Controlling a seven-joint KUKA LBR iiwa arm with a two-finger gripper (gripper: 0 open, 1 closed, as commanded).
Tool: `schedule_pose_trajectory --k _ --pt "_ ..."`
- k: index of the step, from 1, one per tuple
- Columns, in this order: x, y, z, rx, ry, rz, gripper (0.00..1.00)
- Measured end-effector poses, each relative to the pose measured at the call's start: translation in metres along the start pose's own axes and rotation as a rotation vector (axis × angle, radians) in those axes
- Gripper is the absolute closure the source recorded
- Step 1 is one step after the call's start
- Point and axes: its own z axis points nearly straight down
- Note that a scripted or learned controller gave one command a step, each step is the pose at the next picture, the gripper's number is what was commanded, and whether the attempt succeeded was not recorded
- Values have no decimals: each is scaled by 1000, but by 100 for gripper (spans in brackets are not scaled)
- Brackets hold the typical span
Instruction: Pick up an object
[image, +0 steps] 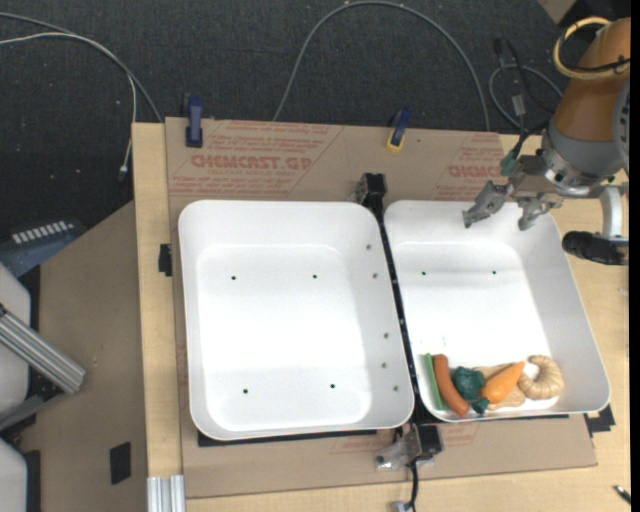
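A small cluster of toy food lies along the near edge of the right bin (560, 290), well apart from the fingers (482, 207) and toward the viewer from them. From left to right sit a green strip (440, 379), an orange-red sausage (449, 386), a dark green piece (469, 384), an orange carrot (503, 380) and a tan knobbly piece (543, 377), all lying flat and touching or overlapping.

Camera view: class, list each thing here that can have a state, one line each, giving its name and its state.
gripper: open, fingers spread, holding nothing, above the far edge of the right bin
right bin: holds a heap of toy food at its near edge
toy food: lying heaped together, untouched
left bin: lying flat beside the right bin
blue clamp: gripping the board's far edge
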Motion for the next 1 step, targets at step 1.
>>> schedule_pose_trajectory --k 1 --pt "-49 8 111 11 2 3 0"
